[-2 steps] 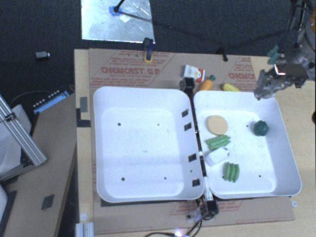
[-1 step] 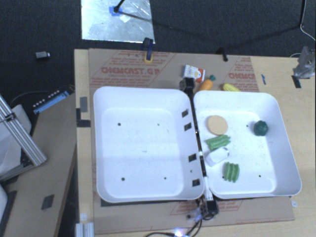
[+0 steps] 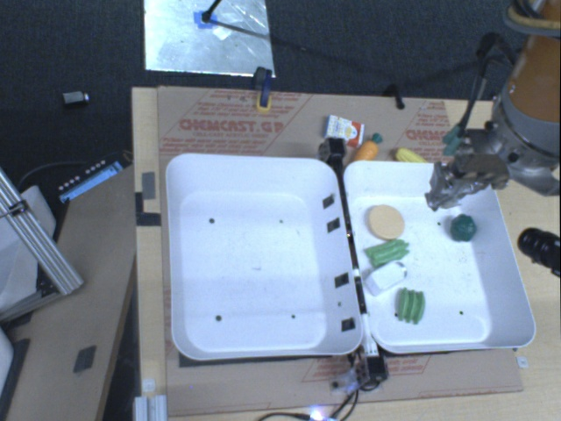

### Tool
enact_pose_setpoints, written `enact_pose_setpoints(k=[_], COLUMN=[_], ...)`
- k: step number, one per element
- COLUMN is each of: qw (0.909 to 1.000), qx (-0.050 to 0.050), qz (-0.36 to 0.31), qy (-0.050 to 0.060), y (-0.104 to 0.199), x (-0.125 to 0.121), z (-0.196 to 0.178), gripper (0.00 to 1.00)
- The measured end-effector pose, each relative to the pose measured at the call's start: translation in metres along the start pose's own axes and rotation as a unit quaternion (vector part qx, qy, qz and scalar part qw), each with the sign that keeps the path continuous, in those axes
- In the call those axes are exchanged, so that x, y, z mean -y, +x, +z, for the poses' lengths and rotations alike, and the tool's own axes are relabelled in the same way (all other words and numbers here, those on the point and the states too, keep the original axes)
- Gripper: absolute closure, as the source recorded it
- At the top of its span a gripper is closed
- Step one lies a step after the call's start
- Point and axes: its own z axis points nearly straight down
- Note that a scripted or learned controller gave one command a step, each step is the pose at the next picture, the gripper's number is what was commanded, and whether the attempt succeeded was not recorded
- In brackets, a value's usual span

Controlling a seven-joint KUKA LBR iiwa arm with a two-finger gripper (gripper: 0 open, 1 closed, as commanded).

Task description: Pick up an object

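Camera view, fingers point(image 3: 441, 198) above right bin point(image 3: 504, 261), green ball point(image 3: 463, 228) just beside

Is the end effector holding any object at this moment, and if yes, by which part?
Nothing is visibly held. The end effector hovers over the right bin, above and left of the dark green ball.

arm point(image 3: 533, 77) cut off at right, claw point(image 3: 443, 196) blurred
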Motion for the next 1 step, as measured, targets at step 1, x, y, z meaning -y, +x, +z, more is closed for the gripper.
enact_pose_setpoints(k=[1], qw=[1.0], qx=[0.001], qz=[0.003], qy=[-0.007], y=[0.0007], x=[-0.0604], z=[-0.0073], gripper=[1.0])
